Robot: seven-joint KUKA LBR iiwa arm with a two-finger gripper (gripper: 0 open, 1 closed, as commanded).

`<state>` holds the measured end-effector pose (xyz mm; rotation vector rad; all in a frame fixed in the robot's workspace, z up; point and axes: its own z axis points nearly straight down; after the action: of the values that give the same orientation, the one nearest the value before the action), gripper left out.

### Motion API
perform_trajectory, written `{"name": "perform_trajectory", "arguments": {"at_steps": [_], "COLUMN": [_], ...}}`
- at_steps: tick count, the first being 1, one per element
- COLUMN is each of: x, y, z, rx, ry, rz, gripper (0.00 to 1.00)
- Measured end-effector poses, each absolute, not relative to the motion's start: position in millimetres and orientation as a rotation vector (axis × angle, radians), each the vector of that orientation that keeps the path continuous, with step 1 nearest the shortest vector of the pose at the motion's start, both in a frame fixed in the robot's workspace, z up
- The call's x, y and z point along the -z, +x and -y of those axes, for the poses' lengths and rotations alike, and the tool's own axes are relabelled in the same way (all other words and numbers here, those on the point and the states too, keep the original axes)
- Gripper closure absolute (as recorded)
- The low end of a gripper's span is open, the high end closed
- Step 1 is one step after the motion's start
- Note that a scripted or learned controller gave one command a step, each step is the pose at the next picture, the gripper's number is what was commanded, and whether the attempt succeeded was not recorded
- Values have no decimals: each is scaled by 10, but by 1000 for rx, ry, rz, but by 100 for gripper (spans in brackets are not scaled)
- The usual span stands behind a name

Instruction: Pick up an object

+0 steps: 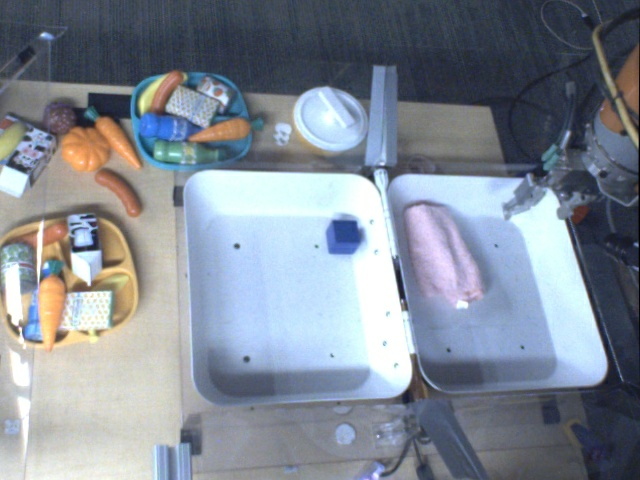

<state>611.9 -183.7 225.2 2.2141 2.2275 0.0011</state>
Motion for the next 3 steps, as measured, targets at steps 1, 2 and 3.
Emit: {"name": "perform_trajectory", "arguments": {"at_steps": [1, 2, 3], "x": [-2254, -2616, -1378], "y": [6120, 5796, 5555], "z": [1836, 2053, 1394], "rx": [-1, -3, 1], "ry": [2214, 2280, 1931], "rz": [-2227, -2156, -2481], "gripper": [0, 0, 0]}}
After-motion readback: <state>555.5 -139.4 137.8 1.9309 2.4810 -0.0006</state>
